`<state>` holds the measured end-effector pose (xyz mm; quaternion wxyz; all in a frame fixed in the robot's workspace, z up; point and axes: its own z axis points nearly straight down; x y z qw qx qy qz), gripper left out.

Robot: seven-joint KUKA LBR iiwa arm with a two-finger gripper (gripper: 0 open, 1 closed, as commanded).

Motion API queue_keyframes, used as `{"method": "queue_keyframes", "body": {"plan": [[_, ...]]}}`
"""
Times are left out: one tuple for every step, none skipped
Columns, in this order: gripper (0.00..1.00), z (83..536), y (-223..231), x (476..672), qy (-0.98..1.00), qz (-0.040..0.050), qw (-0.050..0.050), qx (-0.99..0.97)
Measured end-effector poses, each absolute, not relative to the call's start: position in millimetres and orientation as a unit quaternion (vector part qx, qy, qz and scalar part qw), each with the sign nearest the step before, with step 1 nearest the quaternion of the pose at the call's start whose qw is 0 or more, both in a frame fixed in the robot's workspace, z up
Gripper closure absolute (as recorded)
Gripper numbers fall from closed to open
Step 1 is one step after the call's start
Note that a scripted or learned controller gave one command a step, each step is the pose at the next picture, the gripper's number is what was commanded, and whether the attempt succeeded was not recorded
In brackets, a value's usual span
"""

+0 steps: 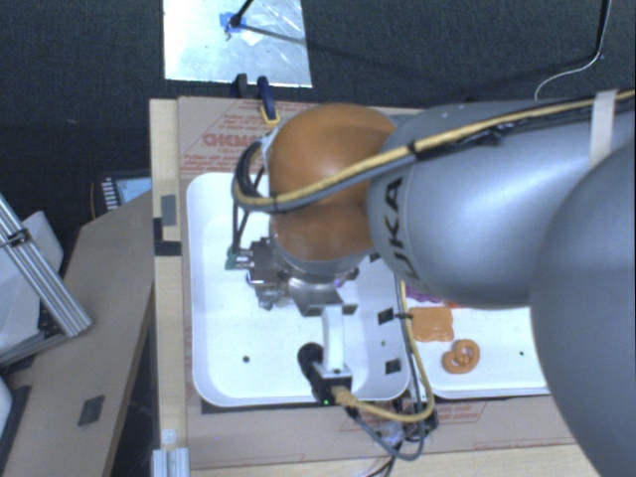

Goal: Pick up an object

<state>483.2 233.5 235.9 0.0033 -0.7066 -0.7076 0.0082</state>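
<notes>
Single fixed overhead view, at a slant, close above both white bins [214, 296] and the arm [477, 227].

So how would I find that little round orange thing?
Look below the big grey arm, at the right-hand white bin. Near its front edge lie two orange pieces: you want the orange ring, not the flat orange square just above it.

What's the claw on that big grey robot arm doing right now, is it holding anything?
Gripper: cannot be told; it points down into the left shallow white bin, and the grey, orange-banded arm covers it from above.
</notes>
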Motion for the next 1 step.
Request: {"method": "queue_keyframes", "body": {"plan": [[1.00,77.5,234.0,485.6,-0.707,0.0010,0.000,-0.707]]}}
